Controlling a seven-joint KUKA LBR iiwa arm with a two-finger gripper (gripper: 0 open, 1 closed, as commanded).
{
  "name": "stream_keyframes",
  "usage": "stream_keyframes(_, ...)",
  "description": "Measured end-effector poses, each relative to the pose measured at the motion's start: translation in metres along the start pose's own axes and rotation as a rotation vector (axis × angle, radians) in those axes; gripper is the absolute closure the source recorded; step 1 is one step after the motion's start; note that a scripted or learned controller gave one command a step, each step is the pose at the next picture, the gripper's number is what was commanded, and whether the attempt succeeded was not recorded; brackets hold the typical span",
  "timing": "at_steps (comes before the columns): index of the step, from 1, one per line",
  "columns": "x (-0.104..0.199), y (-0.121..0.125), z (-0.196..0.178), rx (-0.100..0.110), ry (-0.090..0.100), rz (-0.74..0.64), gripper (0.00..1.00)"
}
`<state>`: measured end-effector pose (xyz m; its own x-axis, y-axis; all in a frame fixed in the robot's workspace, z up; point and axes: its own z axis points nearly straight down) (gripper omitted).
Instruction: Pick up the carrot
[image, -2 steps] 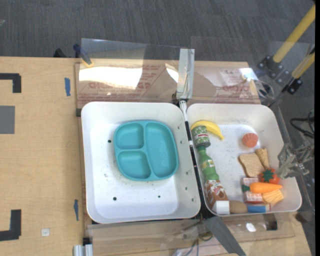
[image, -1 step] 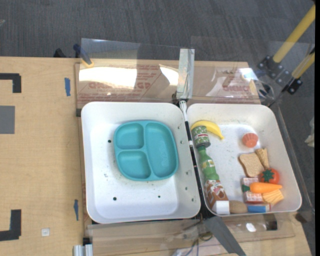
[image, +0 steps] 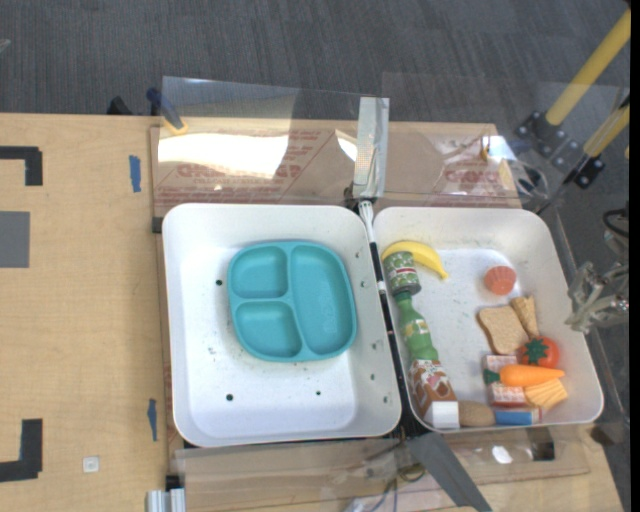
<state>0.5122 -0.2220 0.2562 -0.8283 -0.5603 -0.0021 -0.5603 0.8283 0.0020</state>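
Note:
The carrot (image: 529, 376) is orange with a green stub at its left end. It lies on its side near the front right corner of the right bin (image: 470, 225). A red tomato (image: 540, 351) touches it from behind and yellow crinkle fries (image: 548, 393) lie against its front.
The right bin also holds a banana (image: 420, 256), a green bottle (image: 412, 318), a toast slice (image: 503, 329), an orange-red ball (image: 500, 280) and small packets (image: 510, 397) along the front wall. A teal divided plate (image: 293, 299) sits in the left bin (image: 195, 330). Clear panels stand behind both bins.

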Motion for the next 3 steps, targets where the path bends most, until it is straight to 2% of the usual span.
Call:
stream_keyframes(1, -0.023, -0.016, -0.091, 0.012, -0.007, -0.245, 1.0)
stream_keyframes(2, 0.024, 0.017, 0.061, -0.005, 0.001, -0.326, 1.0)
stream_keyframes(3, 0.002, 0.001, -0.101, 0.012, -0.004, -0.407, 1.0)
